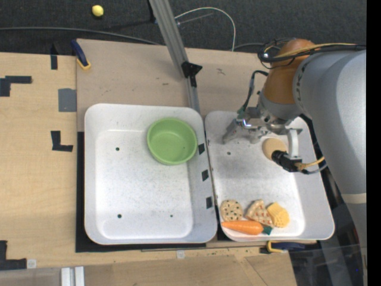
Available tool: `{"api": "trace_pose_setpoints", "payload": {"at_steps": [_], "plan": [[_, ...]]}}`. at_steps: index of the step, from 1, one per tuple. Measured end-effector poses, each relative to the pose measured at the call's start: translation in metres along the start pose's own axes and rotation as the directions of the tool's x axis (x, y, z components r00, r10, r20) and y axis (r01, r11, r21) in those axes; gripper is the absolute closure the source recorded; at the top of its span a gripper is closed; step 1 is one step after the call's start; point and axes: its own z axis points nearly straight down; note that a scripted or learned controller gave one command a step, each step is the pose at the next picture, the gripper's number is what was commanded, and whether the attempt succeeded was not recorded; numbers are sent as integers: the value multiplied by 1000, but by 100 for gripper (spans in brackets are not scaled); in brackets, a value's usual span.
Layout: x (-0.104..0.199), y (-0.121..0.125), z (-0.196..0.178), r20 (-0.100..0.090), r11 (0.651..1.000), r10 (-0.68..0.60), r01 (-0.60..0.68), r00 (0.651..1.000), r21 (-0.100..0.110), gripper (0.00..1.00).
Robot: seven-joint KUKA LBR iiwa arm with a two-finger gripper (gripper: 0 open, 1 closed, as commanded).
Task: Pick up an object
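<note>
My gripper [243, 134] hangs low over the back of the right bin [250, 171], open, with nothing between its fingers. Just to its right a tan round object [271, 145] lies on the bin floor, partly hidden by the wrist. At the bin's front edge sit a round cookie [230, 210], a pizza slice [259, 211], a yellow corn piece [278, 214] and an orange carrot [243, 227], packed close together. A green bowl [172, 140] stands upright in the back right of the left bin [119, 183].
A slanted grey metal pole [172, 34] crosses the back of the bench and ends near the wall between the bins. The grey arm [339, 112] covers the right side. A small yellow ball [97, 10] lies on the dark floor behind the bench.
</note>
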Motion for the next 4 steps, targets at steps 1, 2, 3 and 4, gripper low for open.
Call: {"api": "trace_pose_setpoints", "payload": {"at_steps": [1, 2, 3, 4], "plan": [[1, 1, -12, -1, 1000, -1, 1, 1000, -1, 100], [3, -1, -75, -1, 1000, 1, -1, 1000, -9, 100], [11, 1, -136, -1, 1000, 1, -1, 1000, -8, 100], [14, -5, -182, -1, 1000, 1, -1, 1000, -8, 100]]}}
